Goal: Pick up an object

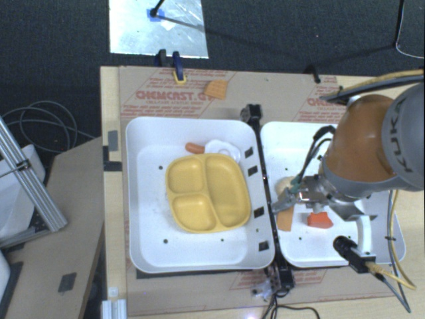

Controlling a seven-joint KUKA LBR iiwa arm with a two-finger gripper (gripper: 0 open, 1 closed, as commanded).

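My gripper [287, 201] reaches from the right into the right bin [299, 251], low over its left side. A tan-orange block [285, 219] lies just under and in front of it, by the bin's left wall. Close to the right of that lies a red-orange wedge [319, 219], partly under the arm. A pale round object [285, 185] sits just behind the gripper. The arm's orange wrist [362, 145] covers much of the right bin.
The left bin [149, 244] holds a yellow divided plate [206, 193], a small orange sausage shape [194, 148] and a white cup [222, 150]. An orange piece [216, 88] lies on the cardboard behind the bins. A black divider [262, 185] runs between the bins.
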